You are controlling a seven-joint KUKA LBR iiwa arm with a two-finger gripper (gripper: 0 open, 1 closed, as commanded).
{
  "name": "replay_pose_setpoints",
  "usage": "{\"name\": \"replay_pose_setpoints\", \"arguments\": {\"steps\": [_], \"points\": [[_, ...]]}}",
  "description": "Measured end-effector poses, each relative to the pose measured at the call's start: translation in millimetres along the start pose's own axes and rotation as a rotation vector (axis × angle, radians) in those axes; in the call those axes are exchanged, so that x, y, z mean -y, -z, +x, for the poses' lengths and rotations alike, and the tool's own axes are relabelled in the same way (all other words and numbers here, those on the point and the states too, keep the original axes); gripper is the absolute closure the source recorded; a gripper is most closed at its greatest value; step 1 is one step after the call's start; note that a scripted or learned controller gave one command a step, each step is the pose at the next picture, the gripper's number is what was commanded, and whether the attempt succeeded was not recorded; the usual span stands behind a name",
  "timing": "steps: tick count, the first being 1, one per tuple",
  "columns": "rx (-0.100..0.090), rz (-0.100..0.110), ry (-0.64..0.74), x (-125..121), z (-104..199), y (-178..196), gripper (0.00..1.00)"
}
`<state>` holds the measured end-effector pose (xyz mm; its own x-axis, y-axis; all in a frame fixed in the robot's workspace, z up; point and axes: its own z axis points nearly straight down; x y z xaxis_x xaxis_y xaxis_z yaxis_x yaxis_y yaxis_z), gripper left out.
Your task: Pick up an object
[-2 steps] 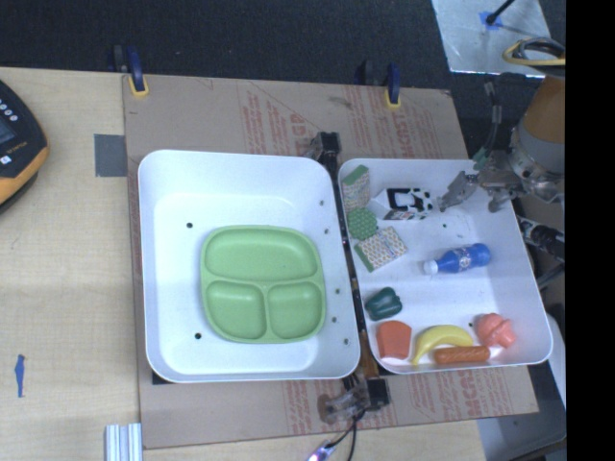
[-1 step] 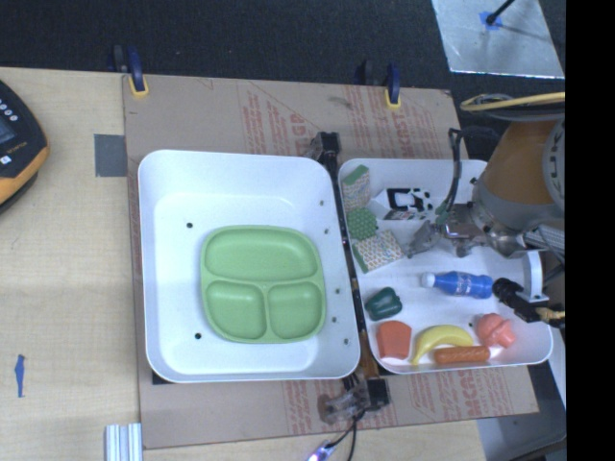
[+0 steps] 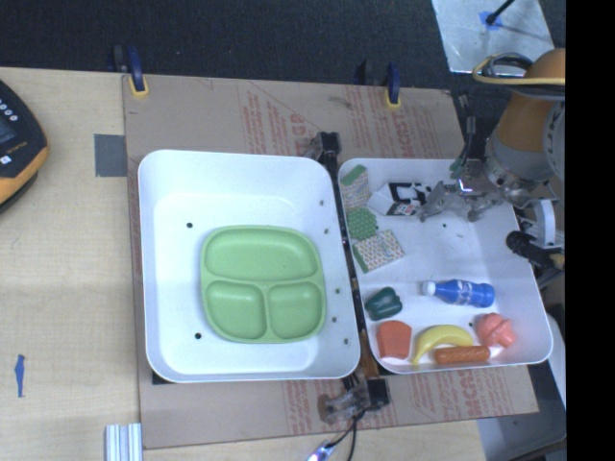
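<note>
My gripper [image 3: 459, 207] hangs over the far part of the right bin [image 3: 524, 257], open, with nothing between its fingers. Just left of it lies a small black-and-white item [image 3: 407, 197]. Nearer the front of that bin lie a blue bottle [image 3: 460, 292], a dark green pepper [image 3: 383, 303], an orange-red block [image 3: 393, 338], a yellow banana [image 3: 443, 338], a reddish sausage [image 3: 462, 355] and a pink piece [image 3: 496, 329]. Several green patterned cards [image 3: 362, 223] lie along the bin's left wall.
The left bin [image 3: 173, 195] holds a light green divided plate [image 3: 261, 282]. The arm's grey body and orange band [image 3: 533, 113] stand at the right, over the right bin's far corner. A yellow-and-black device [image 3: 14, 152] sits at the bench's left edge.
</note>
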<state>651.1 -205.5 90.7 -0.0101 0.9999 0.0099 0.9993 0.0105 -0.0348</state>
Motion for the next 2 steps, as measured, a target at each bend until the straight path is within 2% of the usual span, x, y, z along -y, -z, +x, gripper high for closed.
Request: {"name": "replay_pose_setpoints", "arguments": {"steps": [1,2], "points": [[0.010,-0.036,-0.005,-2.2,75.5,137.1,0.00],[0.013,-0.047,-0.006,-9.6,69.7,20.4,0.00]]}}
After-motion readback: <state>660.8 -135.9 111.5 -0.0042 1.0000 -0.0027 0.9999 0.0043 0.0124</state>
